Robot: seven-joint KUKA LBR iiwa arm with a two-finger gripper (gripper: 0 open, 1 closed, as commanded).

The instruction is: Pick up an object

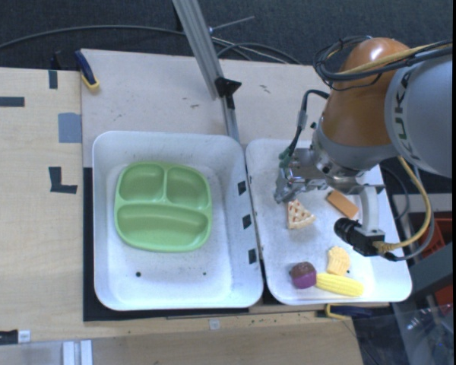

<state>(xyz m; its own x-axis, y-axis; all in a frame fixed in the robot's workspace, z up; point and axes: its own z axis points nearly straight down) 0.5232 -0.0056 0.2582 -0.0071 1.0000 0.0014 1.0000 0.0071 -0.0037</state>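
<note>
Pizza slice toy lies in right bin just below the jaws, whose state I cannot tell; flat wedge could slip out or get nudged aside.

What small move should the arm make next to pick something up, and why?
Probably a short descent straight down. The gripper hangs in the right bin just above the pizza slice, the nearest object, while the corn and purple piece lie farther toward the near edge.
</note>
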